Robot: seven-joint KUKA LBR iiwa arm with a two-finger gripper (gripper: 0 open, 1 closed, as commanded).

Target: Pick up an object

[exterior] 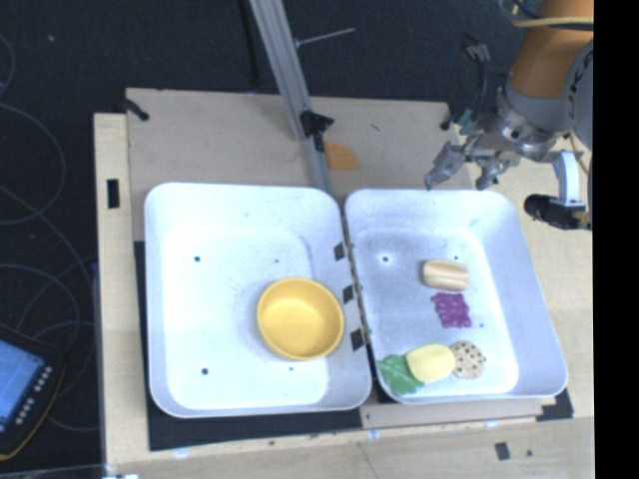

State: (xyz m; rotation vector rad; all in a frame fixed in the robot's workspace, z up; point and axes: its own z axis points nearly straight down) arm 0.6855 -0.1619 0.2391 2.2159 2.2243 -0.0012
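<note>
A pale wooden bench (pixel 230 138) stands on a dark floor (pixel 60 48) where thin cables (pixel 30 218) trail at the left. A grey metal rail (pixel 283 58) slants up from the bench's middle, and a lit blue screen (pixel 20 377) sits at the lower left.

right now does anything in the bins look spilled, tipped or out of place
Nothing stands out. The yellow bowl sits upright in the left bin. The bread roll, purple grapes, lemon and cookie lie in the right bin. The gripper hovers above its far edge.
</note>
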